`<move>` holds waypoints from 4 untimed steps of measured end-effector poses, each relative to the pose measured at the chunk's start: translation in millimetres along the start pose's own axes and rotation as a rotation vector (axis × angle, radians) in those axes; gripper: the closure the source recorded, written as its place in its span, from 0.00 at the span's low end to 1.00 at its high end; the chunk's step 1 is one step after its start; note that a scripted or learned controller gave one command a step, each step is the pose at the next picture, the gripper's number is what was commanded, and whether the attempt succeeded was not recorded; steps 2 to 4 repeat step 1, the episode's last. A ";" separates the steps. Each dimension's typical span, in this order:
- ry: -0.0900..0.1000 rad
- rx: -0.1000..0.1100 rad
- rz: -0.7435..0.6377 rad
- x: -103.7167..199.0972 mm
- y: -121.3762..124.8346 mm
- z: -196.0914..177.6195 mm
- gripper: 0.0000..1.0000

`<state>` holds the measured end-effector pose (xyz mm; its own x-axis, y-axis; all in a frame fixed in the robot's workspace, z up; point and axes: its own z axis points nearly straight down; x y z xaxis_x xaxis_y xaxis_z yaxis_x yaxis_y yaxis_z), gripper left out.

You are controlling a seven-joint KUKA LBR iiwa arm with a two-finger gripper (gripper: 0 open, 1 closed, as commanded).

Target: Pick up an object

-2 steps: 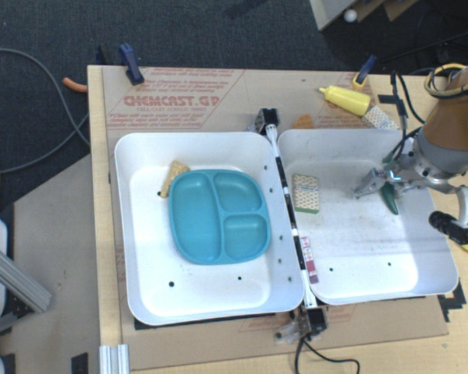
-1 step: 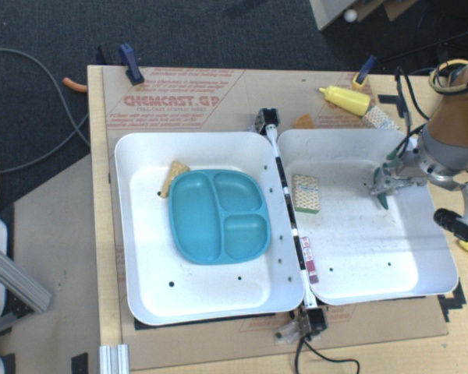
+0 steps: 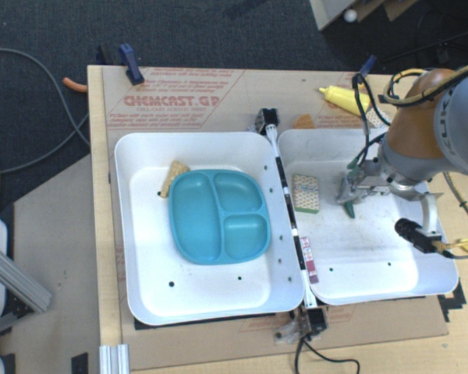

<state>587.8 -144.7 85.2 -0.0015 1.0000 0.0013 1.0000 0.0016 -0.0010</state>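
Sponge [image 3: 305, 192], a small green-and-tan pad, lies flat in the right bin [image 3: 374, 279] close against its left wall, and it looks like the nearest candidate for a pick. The gripper [image 3: 349, 206] hangs just to the sponge's right, fingers pointing down toward the bin floor, with nothing visible between them; whether they stand apart or together cannot be told from this slanted view, as the tips blur into one dark-green shape. No contact with the sponge shows: a strip of bare white floor separates them. Outward from there, the grey arm [image 3: 429, 131] with its orange band reaches in from the right, trailing cables over the bin's far corner. In the left bin [image 3: 140, 287] sits a teal divided plate [image 3: 218, 214] with a tan cracker-like piece [image 3: 172, 178] touching its upper-left edge. A yellow object [image 3: 343, 98] rests on the bench [image 3: 179, 100] beyond the right bin. The likely risk is that the fingers come down beside the sponge and close on air, or nudge it against the wall; being soft and low, it may also squash and slip free on lifting.
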 end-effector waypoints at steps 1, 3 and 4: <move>-0.001 -0.004 -0.001 66.3 14.5 -100.5 1.00; -0.001 -0.004 -0.001 66.3 14.5 -100.5 1.00; -0.001 -0.004 -0.001 66.3 14.5 -100.5 1.00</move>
